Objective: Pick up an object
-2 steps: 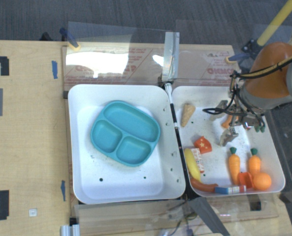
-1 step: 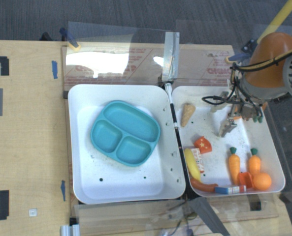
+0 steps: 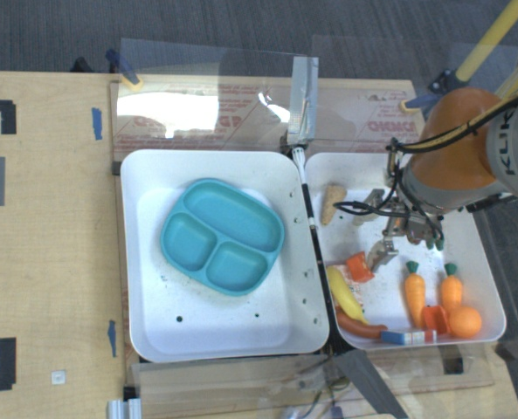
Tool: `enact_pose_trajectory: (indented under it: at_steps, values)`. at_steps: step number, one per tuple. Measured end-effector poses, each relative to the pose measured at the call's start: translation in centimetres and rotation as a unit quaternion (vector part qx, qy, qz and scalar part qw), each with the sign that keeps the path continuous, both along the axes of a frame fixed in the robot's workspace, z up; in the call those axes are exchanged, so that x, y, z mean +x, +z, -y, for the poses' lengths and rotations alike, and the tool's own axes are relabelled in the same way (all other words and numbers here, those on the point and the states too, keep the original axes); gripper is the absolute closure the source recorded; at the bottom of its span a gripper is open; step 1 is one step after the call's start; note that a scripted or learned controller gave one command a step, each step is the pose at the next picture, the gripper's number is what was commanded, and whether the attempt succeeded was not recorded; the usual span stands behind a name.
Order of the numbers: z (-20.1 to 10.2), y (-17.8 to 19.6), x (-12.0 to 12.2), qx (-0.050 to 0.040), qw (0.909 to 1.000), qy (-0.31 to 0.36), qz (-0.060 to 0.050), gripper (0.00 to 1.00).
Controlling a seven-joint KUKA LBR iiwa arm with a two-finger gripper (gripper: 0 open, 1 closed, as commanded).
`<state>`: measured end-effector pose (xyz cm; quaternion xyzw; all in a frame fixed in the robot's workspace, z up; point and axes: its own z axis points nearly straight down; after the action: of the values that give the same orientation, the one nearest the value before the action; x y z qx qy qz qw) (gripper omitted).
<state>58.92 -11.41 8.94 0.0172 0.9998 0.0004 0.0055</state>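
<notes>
Orange block [image 3: 358,269] just beside tool [image 3: 383,253], banana [image 3: 344,293] and carrots [image 3: 414,293] near, tool's grip unclear

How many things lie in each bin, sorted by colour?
Left bin:
Blue plate: 1
Right bin:
Orange carrots, ball: 3
Red pieces: 2
Yellow banana: 1
Tan piece: 1
Total: 8
</notes>
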Motion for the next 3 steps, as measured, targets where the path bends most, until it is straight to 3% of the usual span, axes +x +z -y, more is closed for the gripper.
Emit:
enact_pose_trajectory:
  at_steps: [1,2,3]
  values:
    - [5.3,0.0,-6.4,-0.0016,0.9991,-0.042,0.0,0.0]
    - [3.6,-0.1,1.4,0.0,0.9975,-0.071,0.001,0.0]
    - [5.2,0.0,-8.4,-0.0012,0.9986,-0.052,-0.001,0.0]
